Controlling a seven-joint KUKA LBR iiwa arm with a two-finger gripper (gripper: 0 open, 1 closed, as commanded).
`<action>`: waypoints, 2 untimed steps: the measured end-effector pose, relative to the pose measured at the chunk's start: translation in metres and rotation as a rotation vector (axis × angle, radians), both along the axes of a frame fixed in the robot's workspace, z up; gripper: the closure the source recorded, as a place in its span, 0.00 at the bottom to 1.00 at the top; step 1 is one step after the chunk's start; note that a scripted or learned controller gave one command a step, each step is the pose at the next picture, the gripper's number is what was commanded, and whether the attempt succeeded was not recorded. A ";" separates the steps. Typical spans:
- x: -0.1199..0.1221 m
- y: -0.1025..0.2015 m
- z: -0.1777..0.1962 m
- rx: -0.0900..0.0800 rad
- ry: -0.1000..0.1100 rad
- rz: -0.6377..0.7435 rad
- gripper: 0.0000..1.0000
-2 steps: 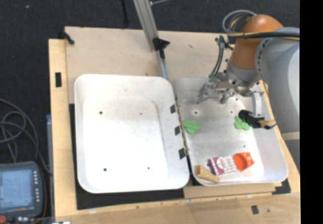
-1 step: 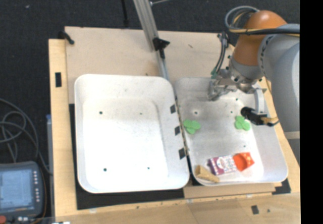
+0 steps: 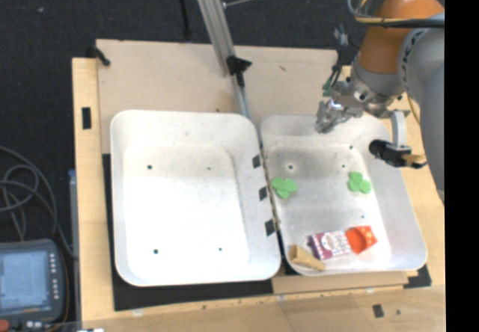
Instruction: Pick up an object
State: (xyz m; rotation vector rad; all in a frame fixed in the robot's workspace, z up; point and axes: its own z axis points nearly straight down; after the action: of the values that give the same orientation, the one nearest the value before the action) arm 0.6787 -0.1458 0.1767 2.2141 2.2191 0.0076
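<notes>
Two green pieces [image 3: 284, 188], one purple-orange carton [image 3: 340, 242], one tan block [image 3: 305, 256].

left bin [image 3: 135, 136], metal pole [image 3: 213, 13], grey monitor [image 3: 26, 282]

My one camera sits fixed above the bench [image 3: 86, 173], looking down at a slant, far enough back to frame both white bins [image 3: 120, 173].
</notes>
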 end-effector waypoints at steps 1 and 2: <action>0.002 -0.002 0.066 -0.001 -0.002 0.002 1.00; 0.002 -0.003 0.083 0.000 0.004 0.005 1.00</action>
State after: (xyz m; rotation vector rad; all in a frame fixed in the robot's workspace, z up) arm 0.6811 -0.1488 0.2595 2.2104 2.2274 0.0035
